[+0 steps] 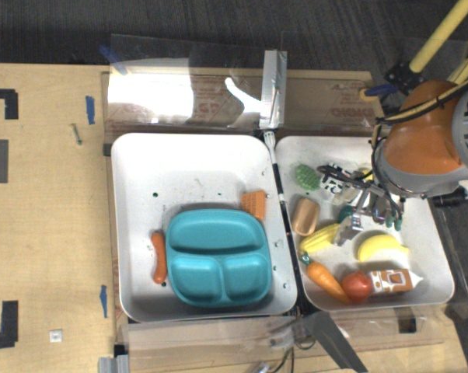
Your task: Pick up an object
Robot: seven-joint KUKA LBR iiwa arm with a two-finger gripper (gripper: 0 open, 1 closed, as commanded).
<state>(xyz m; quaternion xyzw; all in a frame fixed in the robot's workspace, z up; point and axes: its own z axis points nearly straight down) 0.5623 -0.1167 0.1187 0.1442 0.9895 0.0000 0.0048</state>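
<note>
My gripper (371, 222) hangs low over the middle of the right bin (440, 247), below the arm's orange band (420, 134). Its jaws stand open with nothing between them, just above a yellow lemon (380, 247) and a yellow banana-like piece (321, 239). Around it lie a tan bread roll (305, 215), a green toy (307, 177), a carrot (326, 279), a red tomato (357, 285) and a small carton (392, 280).
The left bin (141, 169) holds a teal divided tray (217, 256), an orange sausage (159, 256) at its left and an orange waffle piece (254, 203) by the tray's far right corner. Black cables (339, 173) trail near the gripper.
</note>
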